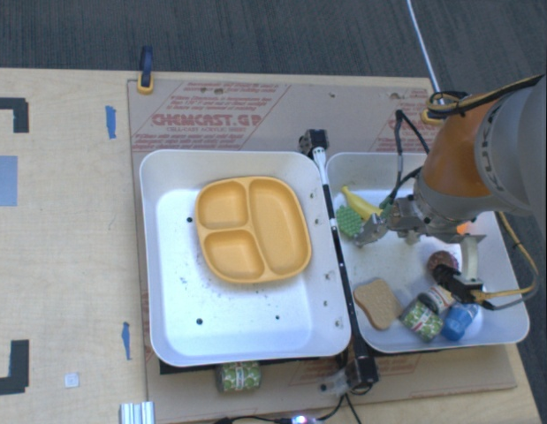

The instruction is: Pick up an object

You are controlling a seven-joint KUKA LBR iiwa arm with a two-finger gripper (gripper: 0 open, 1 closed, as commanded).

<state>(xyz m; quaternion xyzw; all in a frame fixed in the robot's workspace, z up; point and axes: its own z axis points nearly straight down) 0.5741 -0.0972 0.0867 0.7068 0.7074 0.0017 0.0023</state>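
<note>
I am reaching in over a pale wooden worktop [61, 263], where a brown board [255, 113] is lying under the bins, printed in red with a word that seems to read "CHEMCAST GP"; the smaller lines around it are too blurred to read. The left bin [167, 263] is carrying a yellow three-part plate [253, 228]. My arm [485, 157] is leaning over the right bin [512, 325], and my hand [372, 230] is sitting low at that bin's left side, just beside a green knobbly object [350, 223] and a yellow banana-like piece [360, 203]. I cannot tell how my hand is set. Nearer the front are lying a bread slice [376, 301], a green-labelled can [421, 317], a blue object [459, 322] and a brown round object [444, 261]. Another small can [239, 377] is lying outside the bins, its label unreadable.
</note>
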